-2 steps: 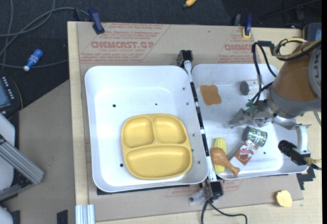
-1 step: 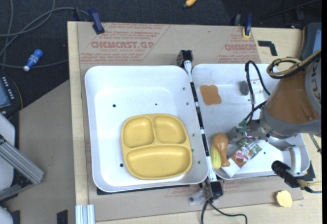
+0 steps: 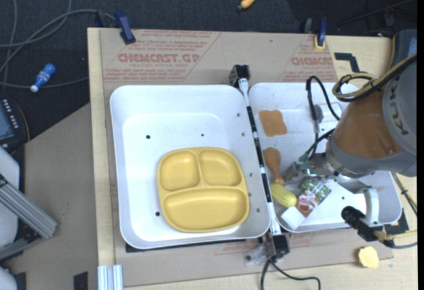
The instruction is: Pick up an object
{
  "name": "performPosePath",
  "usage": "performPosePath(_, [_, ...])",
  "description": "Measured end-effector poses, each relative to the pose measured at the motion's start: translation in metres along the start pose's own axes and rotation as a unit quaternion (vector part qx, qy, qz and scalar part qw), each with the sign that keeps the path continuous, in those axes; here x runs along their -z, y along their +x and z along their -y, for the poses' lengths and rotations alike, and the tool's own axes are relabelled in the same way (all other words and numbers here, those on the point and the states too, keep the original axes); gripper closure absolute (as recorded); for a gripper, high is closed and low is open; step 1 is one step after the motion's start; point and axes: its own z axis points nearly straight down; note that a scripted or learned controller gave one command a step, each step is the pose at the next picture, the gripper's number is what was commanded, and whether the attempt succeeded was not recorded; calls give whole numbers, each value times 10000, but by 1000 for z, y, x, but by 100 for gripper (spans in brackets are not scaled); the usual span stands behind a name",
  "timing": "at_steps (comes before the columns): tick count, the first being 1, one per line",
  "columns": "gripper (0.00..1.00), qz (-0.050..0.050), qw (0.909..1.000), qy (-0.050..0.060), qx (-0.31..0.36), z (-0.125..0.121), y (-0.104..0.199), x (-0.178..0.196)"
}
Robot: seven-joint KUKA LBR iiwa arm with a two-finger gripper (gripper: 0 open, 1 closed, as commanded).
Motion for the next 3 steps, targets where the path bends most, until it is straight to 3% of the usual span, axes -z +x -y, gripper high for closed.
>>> performPosePath(1, [0, 28, 10000, -45, -6, -82, -63, 32])
performPosePath(2, [0, -11, 10000, 38, -21, -44, -79, -2])
performPosePath(3, [100, 4, 10000, -20, -7, -48, -78, 11])
